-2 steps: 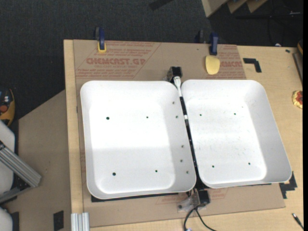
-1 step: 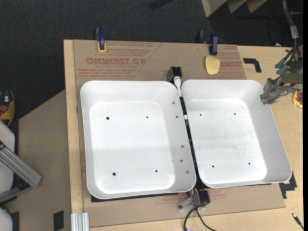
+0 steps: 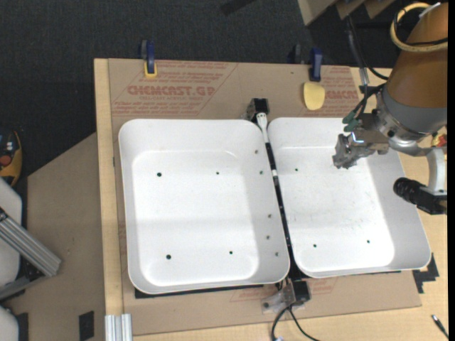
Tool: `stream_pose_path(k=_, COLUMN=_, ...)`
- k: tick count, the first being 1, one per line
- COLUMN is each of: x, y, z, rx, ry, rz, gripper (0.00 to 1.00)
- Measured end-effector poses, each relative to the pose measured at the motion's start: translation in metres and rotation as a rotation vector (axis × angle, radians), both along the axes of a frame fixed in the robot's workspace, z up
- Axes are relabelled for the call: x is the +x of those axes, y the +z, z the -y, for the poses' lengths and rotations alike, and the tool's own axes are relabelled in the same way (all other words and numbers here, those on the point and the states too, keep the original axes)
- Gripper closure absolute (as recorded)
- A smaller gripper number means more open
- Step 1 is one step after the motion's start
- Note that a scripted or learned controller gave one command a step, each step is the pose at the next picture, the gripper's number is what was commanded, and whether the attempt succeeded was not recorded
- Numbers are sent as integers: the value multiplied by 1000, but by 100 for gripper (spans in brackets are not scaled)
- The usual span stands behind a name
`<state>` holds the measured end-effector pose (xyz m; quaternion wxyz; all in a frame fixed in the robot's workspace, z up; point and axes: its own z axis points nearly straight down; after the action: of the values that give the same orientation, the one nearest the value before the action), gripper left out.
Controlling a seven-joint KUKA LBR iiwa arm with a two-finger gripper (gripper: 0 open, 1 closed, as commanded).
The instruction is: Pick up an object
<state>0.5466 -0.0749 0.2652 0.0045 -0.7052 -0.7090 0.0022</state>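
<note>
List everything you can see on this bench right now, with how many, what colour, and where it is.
bins: two, white, side by side on the board, left bin and right bin
board: one, tan, printed red lettering, under both bins
clamps: two, blue and yellow, far edge of the board, one left, one right
yellow object: one, pale yellow, on the board behind the right bin
arm: one, grey with orange band, reaching in from the right
gripper: one, grey, over the right bin's far part

Both bins lie open; arm overhangs right bin.
</note>
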Motion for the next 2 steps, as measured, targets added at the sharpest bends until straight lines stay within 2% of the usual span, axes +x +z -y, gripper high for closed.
stream_pose_path(k=1, x=-4, y=74, z=-72, rx=-2, ry=3, rz=18, gripper=100)
stream_pose_path(k=2, x=22, y=91, z=-50, rx=-5, ry=-7, rz=16, gripper=100)
